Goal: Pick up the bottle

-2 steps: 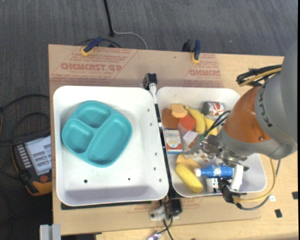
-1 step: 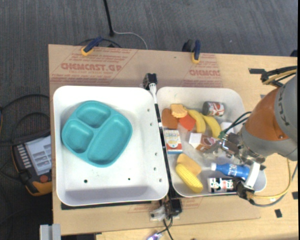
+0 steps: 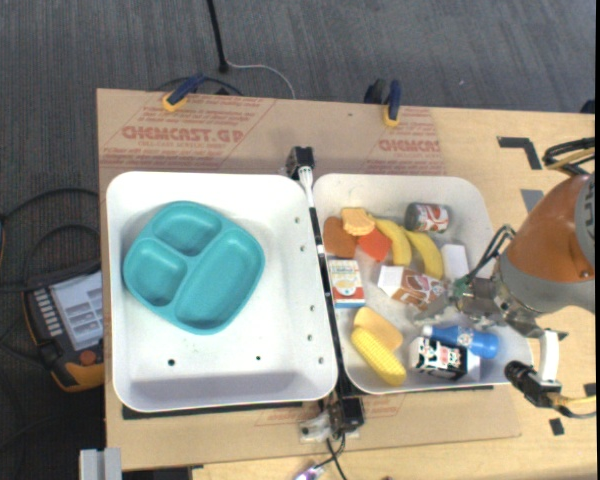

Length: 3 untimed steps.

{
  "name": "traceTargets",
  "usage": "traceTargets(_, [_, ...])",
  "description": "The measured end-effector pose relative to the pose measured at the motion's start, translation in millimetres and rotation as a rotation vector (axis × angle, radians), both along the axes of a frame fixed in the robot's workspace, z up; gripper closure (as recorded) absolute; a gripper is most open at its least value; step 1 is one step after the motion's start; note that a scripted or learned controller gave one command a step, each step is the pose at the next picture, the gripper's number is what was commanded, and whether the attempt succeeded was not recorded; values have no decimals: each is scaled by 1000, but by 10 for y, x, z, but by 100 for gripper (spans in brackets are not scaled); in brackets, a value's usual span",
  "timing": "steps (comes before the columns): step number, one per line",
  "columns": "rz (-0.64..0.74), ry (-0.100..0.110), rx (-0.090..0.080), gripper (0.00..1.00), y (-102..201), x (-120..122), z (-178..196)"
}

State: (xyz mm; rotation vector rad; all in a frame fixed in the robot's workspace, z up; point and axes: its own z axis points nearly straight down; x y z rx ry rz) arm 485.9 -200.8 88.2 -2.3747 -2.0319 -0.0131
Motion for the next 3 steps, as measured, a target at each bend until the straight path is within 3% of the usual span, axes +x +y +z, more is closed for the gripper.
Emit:
traceTargets(1, [-4,-10,-15,100,-48,11,103])
traceTargets(2, [-4,-9,-16,0,-48,9,102])
traceTargets(3, [27,-8,-16,0,-87,0,8])
